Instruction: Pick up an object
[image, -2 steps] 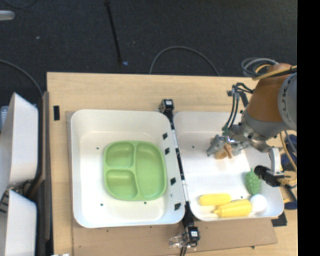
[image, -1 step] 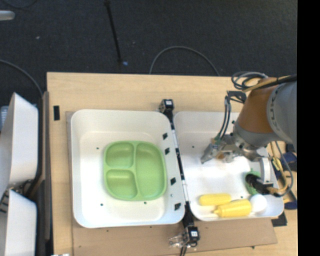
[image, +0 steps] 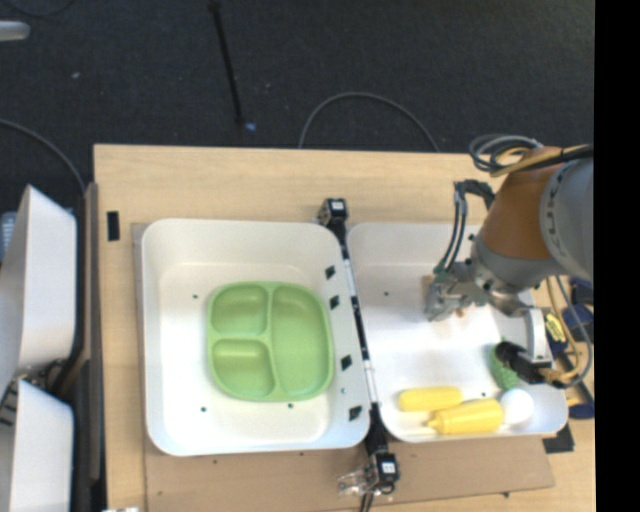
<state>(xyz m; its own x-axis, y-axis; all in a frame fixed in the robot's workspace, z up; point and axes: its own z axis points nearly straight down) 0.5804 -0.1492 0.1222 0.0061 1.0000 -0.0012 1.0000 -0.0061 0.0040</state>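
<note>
Gripper sits low in the right bin, upper middle of it, under the grey wrist and orange band; jaw state hidden from this angle, cannot tell, and nothing visibly held. Camera view: candidate objects all lie toward the near edge of the same bin, apart from the gripper. Two yellow pieces, yellow block and yellow cylinder, lie side by side touching or nearly so, below the gripper. White ball just right of them, against the bin corner. Green item below-right of the gripper, partly hidden by the arm's cabling. Left bin holds a green divided tray, well left of the gripper. Judgement: the yellow pieces look like light rigid plastic, smooth so a bit slippery; best bet is the block, pinch across its short axis mid-length. Ball likely rolls off the fingers. Tray too wide and flat for a grasp except at the rim.
</note>
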